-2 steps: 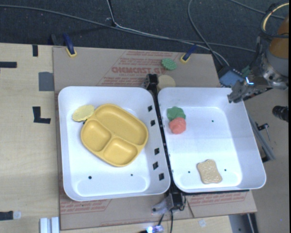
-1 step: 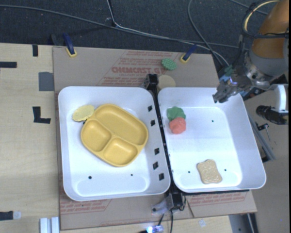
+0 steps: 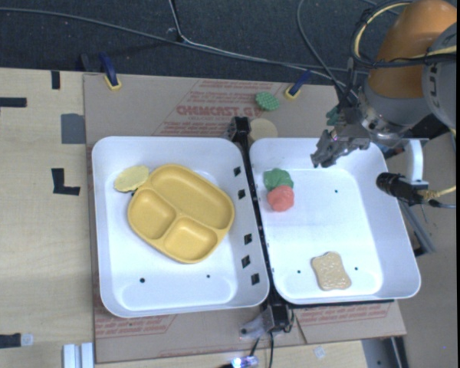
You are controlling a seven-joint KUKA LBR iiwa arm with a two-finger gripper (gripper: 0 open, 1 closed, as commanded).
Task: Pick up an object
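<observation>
1. Gripper [image 3: 323, 157] hovers at right bin [image 3: 368, 228] far edge; opening impossible to judge.
2. Nearest target: red-and-green toy food [image 3: 279, 190], left side.
3. Centre over it before descending.

The grey arm with its orange band [image 3: 414, 29] ran off the frame's upper right edge. The dark two-finger gripper [image 3: 326, 156] was too small and blurred to tell how its tips stood.
</observation>
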